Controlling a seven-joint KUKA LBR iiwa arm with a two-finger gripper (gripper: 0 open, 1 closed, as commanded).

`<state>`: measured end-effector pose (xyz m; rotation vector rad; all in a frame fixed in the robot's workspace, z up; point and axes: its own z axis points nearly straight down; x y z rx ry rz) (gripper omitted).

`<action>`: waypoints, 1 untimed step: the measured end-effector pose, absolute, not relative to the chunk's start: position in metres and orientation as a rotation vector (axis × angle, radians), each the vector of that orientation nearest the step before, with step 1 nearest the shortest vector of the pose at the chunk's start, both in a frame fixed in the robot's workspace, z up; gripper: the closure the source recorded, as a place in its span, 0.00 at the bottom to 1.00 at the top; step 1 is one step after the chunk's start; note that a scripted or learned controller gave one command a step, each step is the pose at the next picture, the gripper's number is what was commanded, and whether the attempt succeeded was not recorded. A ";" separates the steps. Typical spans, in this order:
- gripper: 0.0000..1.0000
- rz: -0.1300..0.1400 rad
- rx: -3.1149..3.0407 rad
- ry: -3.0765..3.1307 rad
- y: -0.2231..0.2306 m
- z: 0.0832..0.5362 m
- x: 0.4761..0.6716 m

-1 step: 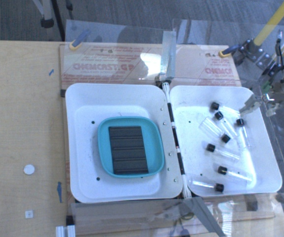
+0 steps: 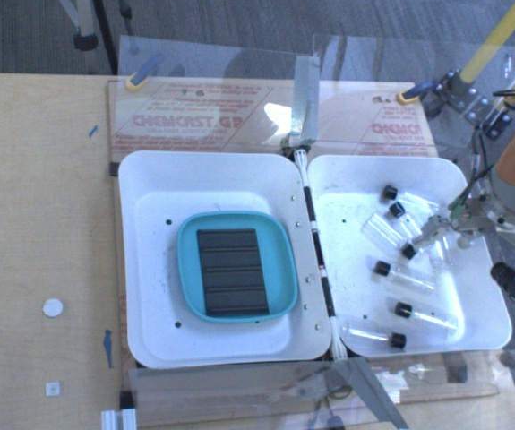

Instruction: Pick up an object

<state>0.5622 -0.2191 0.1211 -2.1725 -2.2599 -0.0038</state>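
The metal two-finger gripper sits at three o'clock in the right white bin, among clear plastic tubes with black caps. I cannot tell how its jaws stand.

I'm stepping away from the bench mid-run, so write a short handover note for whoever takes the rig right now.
Gripper: low in the right bin, at the clear tubes with black caps; whether it grips one cannot be told.
Things: the tubes lie scattered across the right bin. The left bin holds a teal tray with a dark ridged block in it.
Done: the arm has reached the tubes.
Left: confirm a grasp, then lift one clear of the bin.
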 end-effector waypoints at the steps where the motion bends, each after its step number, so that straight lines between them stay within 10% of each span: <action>1: 0.00 -0.010 -2.128 -2.315 -0.206 0.087 0.590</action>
